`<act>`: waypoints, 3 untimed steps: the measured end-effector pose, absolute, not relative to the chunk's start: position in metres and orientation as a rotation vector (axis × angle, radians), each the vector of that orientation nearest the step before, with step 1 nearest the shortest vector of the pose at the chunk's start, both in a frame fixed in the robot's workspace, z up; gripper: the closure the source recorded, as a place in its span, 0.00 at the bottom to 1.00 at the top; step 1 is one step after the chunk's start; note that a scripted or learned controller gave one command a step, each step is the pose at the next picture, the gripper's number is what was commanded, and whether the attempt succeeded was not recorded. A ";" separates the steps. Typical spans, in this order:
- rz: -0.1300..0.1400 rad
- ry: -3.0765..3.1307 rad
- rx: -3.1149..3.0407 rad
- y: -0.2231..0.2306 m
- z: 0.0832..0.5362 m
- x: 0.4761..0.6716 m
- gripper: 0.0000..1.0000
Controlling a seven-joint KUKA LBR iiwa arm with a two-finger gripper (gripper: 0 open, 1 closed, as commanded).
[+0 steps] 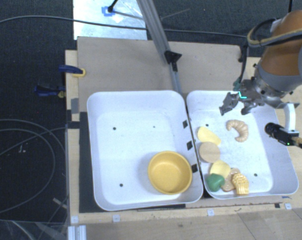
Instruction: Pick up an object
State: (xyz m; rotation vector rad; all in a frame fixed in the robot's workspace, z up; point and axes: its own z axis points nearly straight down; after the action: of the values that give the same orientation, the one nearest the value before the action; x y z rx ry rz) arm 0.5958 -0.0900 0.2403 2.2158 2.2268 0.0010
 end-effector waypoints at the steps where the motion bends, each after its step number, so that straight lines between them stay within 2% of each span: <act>1: 0.002 2.226 2.215 -0.090 0.241 0.596 0.00; 2: -0.004 2.225 2.221 -0.087 0.178 0.596 0.00; 3: -0.003 2.223 2.223 -0.089 0.136 0.596 0.00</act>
State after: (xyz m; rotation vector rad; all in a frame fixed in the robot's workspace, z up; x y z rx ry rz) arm 0.5962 -0.0888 0.1363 2.2226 2.2233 -0.0032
